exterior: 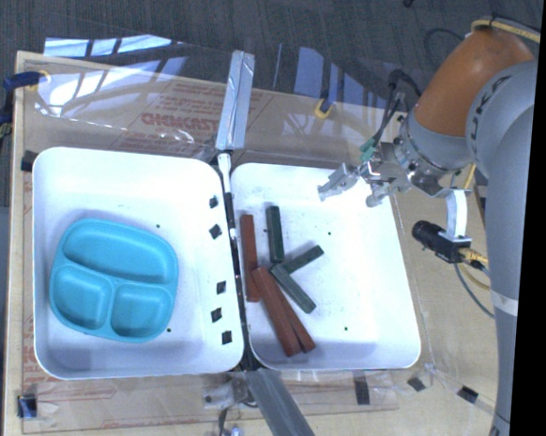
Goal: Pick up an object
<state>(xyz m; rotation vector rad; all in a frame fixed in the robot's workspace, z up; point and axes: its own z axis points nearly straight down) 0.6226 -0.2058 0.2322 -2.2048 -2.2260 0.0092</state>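
The grey arm point(502, 174) with its orange band enters from three o'clock and bends inward, probably so the gripper point(356, 184) can hang above the upper edge of the right bin point(383, 259) before it goes down. Its two fingers stand spread apart, with nothing between them.

Two shallow white bins lie side by side on the bench. The left bin point(97, 180) holds one blue divided tray point(115, 280) at about eight o'clock of its floor, lying flat with three compartments up.

The right bin holds the things to pick: five sticks clustered at about nine o'clock of its floor, towards seven o'clock from the gripper and well apart from it. Two are reddish-brown: a short one point(248, 256) along the left wall and a longer one point(282, 312) slanting towards the bottom rim. Three are dark grey-green: one point(275, 233) nearly upright in the view, one point(303, 258) tilted, one point(293, 289) lying against the long brown stick. They touch and overlap, likely as they fell, so a clean grasp looks easiest on an outer piece
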